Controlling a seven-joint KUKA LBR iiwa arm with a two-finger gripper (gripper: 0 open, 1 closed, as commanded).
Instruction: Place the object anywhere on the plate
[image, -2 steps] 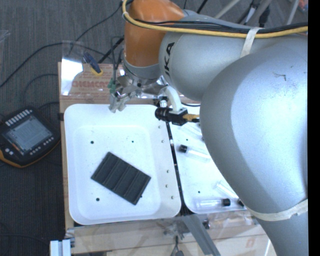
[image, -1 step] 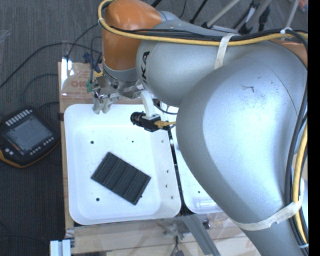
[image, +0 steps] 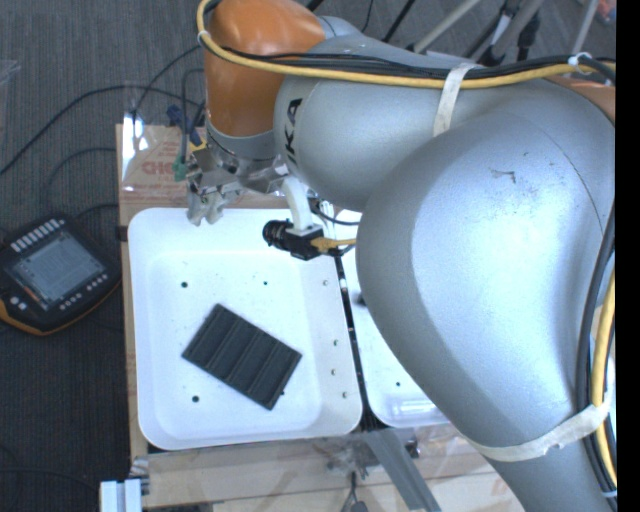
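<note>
A dark grey ribbed rectangular plate (image: 241, 356) lies flat in the left bin (image: 165, 270), toward its front, turned at a slant. My gripper (image: 207, 210) hangs over the back left corner of that bin, well behind the plate and apart from it. It points down from the orange-banded wrist (image: 250, 70). I see no loose object in the bin beside the plate, and nothing shows below the gripper.
The big grey arm body (image: 480, 260) covers most of the right bin (image: 395, 400). A black cable fitting (image: 290, 238) hangs over the left bin's back right. A teach pendant (image: 50, 272) lies on the floor to the left.
</note>
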